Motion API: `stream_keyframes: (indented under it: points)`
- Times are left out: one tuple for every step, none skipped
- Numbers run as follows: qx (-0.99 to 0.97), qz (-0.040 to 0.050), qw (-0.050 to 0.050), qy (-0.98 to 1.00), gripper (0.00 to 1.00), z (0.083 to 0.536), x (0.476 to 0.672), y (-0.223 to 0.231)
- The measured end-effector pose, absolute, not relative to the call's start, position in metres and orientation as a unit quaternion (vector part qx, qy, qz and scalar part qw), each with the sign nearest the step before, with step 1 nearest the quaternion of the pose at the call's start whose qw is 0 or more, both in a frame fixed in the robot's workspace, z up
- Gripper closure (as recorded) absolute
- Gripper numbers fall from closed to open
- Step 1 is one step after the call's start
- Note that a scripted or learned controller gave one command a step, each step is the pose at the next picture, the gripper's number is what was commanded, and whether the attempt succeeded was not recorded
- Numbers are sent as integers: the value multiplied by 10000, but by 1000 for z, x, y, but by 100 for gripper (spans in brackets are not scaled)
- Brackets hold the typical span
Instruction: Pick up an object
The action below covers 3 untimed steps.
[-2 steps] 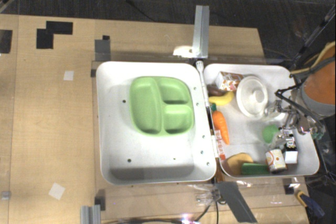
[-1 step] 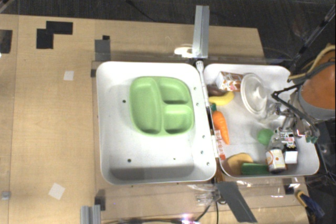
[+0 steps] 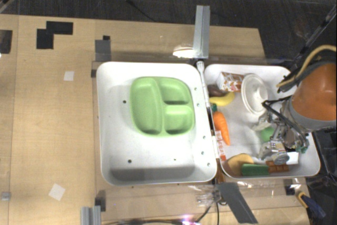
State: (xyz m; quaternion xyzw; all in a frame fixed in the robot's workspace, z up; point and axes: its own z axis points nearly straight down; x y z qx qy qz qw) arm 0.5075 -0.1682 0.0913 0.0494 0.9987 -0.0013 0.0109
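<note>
My gripper (image 3: 277, 146) hangs low over the right bin (image 3: 316, 166), near its right front corner, under the orange wrist band (image 3: 316, 93). A small green object (image 3: 266, 133) lies just left of it, partly hidden by the gripper's metal parts. Right below the gripper, a brown bar (image 3: 277, 168) and a dark green block (image 3: 255, 169) lie along the front wall. Next to the block sits a tan rounded piece (image 3: 239, 159). An orange carrot (image 3: 221, 127) lies near the bin's left wall, with a yellow banana (image 3: 224, 99) behind it. A white bowl (image 3: 254, 93) and a snack packet (image 3: 229, 81) are at the back.
The left bin (image 3: 113, 166) holds a light green divided plate (image 3: 160, 105). A metal post (image 3: 201, 31) stands behind the seam between the bins. Cables loop from the arm over the right bin's far right corner (image 3: 295, 74).
</note>
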Motion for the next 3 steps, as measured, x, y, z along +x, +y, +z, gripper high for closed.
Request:
stream_keyframes:
  points:
    - [610,11,120,9981,0,92,533,-91]
    - [591,-3,220,9980,100,107,539,-92]
    - [-771,-9,58,9970,100,169,579,-104]
